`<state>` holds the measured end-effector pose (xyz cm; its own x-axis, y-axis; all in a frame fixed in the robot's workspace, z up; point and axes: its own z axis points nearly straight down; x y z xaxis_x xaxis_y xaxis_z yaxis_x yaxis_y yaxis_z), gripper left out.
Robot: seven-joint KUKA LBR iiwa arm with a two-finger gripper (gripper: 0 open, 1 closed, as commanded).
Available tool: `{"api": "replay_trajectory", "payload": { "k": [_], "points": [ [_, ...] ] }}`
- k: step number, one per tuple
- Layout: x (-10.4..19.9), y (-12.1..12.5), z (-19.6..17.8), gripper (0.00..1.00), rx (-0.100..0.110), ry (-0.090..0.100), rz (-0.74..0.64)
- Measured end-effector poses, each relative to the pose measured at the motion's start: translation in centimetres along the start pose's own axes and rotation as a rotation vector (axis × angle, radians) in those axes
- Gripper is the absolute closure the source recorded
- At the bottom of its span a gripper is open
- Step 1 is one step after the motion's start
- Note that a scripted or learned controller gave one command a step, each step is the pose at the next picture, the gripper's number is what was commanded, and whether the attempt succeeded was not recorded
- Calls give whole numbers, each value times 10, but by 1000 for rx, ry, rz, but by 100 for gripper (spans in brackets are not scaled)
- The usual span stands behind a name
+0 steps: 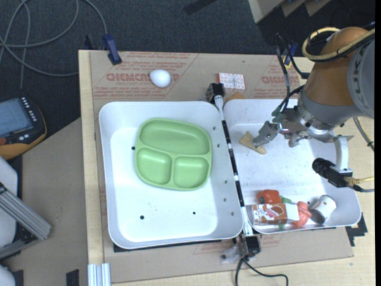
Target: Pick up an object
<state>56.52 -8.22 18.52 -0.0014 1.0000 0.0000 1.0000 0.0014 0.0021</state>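
My pincer [262, 139] hung low in the right bin [297, 171], right of the frame's centre, touching a tan wedge [252, 143]. Whether it gripped, I cannot tell. A green divided plate [174, 154] lay in the left bin [119, 177].

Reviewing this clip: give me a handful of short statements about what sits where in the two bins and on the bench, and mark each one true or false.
1. The green divided plate lies in the left bin. True.
2. The gripper is over the left bin. False: it is over the right bin, next to a small tan block.
3. A white egg-shaped object lies on the bench outside the bins. True.
4. The red and white packaged items lie at the far edge of the right bin. False: they lie along its near edge.
5. The plate has three compartments. True.
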Motion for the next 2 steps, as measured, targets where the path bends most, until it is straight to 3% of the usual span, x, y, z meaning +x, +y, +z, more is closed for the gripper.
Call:
{"api": "replay_trajectory", "payload": {
  "k": [1,2],
  "points": [
    [-18,-87,40,0,4,0,3],
    [-9,-87,58,0,5,1,2]
  ]
}}
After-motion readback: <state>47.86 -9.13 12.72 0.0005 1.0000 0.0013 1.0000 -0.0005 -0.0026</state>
